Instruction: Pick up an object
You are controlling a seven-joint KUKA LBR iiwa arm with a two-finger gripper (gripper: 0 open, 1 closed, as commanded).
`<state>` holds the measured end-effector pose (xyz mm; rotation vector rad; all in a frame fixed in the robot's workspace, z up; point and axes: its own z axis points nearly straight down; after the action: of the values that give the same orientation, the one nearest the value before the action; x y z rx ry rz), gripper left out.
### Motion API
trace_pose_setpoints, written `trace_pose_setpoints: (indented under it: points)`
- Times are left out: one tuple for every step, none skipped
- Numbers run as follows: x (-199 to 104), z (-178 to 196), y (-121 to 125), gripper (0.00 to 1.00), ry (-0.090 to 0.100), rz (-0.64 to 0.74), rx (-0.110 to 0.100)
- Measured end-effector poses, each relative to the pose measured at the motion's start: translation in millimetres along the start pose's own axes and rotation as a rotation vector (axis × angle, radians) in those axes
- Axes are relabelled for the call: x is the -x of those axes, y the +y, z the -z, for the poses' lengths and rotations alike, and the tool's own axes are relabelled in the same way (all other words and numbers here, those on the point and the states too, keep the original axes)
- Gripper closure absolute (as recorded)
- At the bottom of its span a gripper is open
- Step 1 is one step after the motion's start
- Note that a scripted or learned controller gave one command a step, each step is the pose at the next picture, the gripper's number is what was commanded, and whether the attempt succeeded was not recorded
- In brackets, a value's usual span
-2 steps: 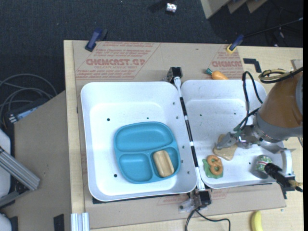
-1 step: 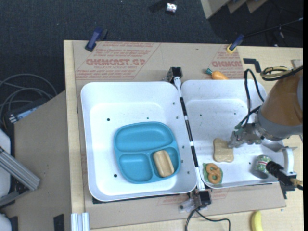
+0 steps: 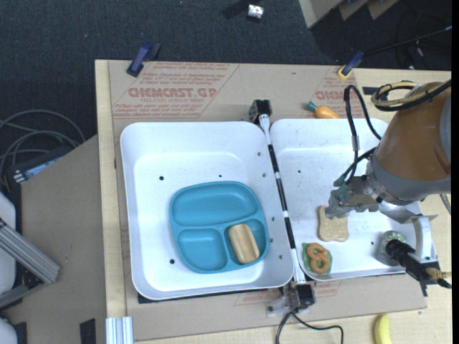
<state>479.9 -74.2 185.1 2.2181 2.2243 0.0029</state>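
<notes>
My gripper (image 3: 337, 210) is down inside the right-hand shallow white bin (image 3: 315, 143), directly over the upper edge of a pale tan, flat, toast-shaped piece (image 3: 333, 229) that lies on the bin floor. The fingertips appear to be at or touching that piece's top edge — whether they are apart, together or clamped on it, I cannot tell; the dark gripper body hides the gap. The piece rests flat on the floor, and nothing shows it lifted.

Just beside the tan piece, toward the bin's near corner, lies a small round green object with orange pretzel-like markings (image 3: 316, 258); it is apart from my gripper.

The left-hand shallow white bin (image 3: 143, 156) holds a blue three-compartment plastic tray (image 3: 208, 210). A tan, rounded bread-like roll (image 3: 243, 242) sits in the tray's lower right compartment, well apart from me.

My grey arm with its orange band (image 3: 416, 142) covers the right bin's far side. On the bench beyond the right bin's rim lies a small orange carrot-shaped item (image 3: 324, 111).
</notes>
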Motion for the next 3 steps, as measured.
trace_pose_setpoints:
  points:
    - [1, -1, -1, 0.0, -0.001, -0.002, -0.002]
    - [45, 8, 31, 0.0, -0.002, -0.004, 0.0]
    - [37, -101, 40, 0.0, -0.001, -0.003, -0.001]
